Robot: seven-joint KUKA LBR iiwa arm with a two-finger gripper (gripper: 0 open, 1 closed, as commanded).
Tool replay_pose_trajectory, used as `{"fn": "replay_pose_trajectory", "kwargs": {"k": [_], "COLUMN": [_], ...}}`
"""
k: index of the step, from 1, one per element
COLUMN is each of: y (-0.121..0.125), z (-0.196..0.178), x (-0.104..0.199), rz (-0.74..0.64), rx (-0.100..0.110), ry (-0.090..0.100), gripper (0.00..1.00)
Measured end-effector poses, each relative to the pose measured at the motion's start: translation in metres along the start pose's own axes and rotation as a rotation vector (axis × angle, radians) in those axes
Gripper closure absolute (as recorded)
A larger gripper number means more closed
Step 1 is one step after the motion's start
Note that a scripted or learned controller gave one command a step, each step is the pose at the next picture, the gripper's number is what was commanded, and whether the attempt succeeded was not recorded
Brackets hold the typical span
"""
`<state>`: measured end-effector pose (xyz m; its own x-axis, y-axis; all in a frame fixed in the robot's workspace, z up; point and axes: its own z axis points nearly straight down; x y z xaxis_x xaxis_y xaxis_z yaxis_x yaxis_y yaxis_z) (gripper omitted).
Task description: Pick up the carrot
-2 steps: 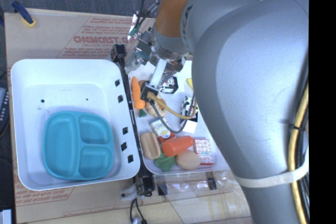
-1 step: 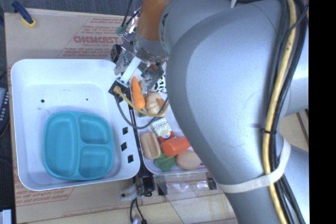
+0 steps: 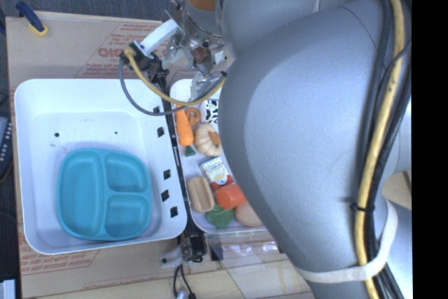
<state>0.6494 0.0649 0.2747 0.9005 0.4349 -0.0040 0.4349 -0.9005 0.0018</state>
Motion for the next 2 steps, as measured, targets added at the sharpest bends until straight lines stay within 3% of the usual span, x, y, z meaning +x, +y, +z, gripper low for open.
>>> {"fn": "replay_pose_trajectory", "kwargs": {"k": [1, 2], "y": [-0.035, -0.053], "z": [0.149, 0.120], "x": [0.009, 0.026], "rz": [0.126, 0.173], "rx": [0.007, 0.004], "ry": [-0.016, -0.003], "gripper": [0.00, 0.00]}}
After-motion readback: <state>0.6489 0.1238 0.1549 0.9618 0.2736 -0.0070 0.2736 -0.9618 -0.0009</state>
